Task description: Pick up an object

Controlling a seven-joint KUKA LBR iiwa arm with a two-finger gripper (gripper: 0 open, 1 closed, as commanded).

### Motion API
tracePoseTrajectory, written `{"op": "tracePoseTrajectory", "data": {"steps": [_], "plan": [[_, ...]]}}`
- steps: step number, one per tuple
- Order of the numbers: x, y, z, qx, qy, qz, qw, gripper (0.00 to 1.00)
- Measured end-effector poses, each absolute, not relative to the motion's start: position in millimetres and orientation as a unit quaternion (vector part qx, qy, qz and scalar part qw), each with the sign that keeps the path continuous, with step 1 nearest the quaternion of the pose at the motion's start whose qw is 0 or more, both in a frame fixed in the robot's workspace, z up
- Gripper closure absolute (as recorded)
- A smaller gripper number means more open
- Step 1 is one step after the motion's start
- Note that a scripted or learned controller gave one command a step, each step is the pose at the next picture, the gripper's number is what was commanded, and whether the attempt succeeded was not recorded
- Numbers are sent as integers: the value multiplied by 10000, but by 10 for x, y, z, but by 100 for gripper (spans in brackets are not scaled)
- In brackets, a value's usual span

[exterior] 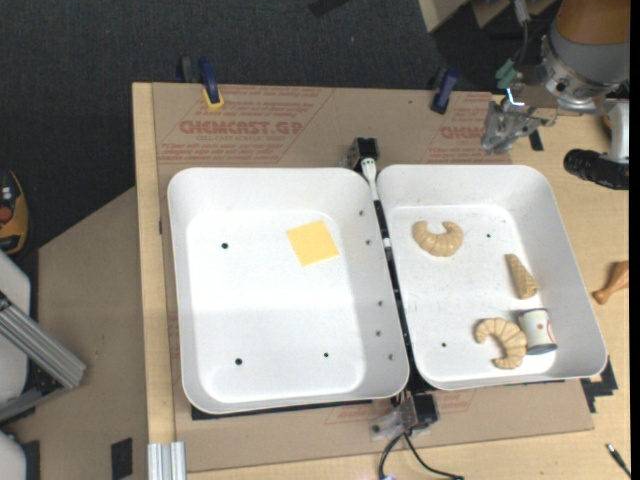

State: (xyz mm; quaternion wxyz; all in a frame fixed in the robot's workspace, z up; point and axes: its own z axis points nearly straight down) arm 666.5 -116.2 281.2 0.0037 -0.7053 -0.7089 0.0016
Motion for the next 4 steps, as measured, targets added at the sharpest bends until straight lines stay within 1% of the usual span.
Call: {"op": "tracePoseTrajectory", "data": {"steps": [1, 2, 3, 4], "plan": [[6679, -798, 4046, -7050, -7091, -53, -61, 100], [6581, -439, 3100, -7058, -7084, 28, 43, 100], [6369, -113, 2936, -7062, -7080, 14, 19, 100], [6685, 35, 3747, -7061, -7081, -43, -43, 100]]}}
